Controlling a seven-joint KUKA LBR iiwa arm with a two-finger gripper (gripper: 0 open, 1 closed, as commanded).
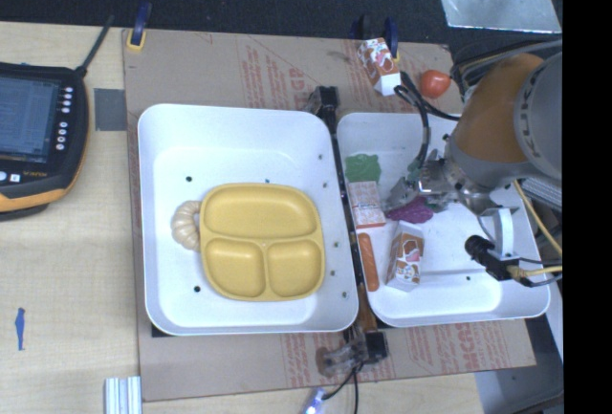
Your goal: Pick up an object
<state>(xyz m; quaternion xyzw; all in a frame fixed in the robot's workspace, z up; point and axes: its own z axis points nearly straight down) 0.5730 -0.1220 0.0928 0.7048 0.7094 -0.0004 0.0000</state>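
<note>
I see a control tablet (33, 137) with an orange rim lying at the left edge of the counter (57, 288). A brown cardboard sheet (239, 68) lies under both bins. Beyond the right bin, a small carton (379, 63) and a red ball (435, 82) rest on it. A blue pen (20, 327) lies near my lower left.

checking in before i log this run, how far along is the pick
Done: the arm has reached into the right bin, and its pincer is low over the purple item. In hand: nothing visibly gripped; whether it has closed is unclear. Left: the grasp and lift. The small carton, sausage, green piece and packet all lie in the bin.
</note>
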